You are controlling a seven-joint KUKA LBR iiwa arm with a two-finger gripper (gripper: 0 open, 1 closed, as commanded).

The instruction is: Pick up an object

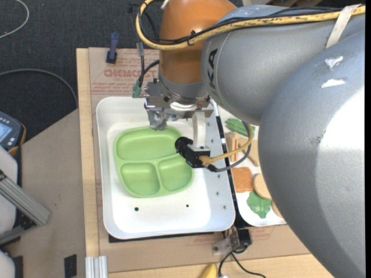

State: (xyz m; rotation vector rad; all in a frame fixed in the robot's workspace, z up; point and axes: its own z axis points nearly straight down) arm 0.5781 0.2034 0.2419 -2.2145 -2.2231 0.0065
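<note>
A light green divided plate (152,162) with three compartments lies in the left white bin (168,219). My gripper (178,128) hangs over the plate's far right edge, under the orange wrist band. Its fingers stand apart: a grey finger (156,121) is at the plate's far rim and a white one (200,133) is just off the plate's right corner. Nothing shows between them. A black cable fitting (186,150) sits over the plate's right rim.
The right bin (246,216) holds small items: a green piece (236,125), an orange-brown piece (243,179), a tan round piece (262,187) and a green leaf-like piece (258,204). The grey arm covers most of that bin. A blue clip (112,47) lies on the bench's far edge.
</note>
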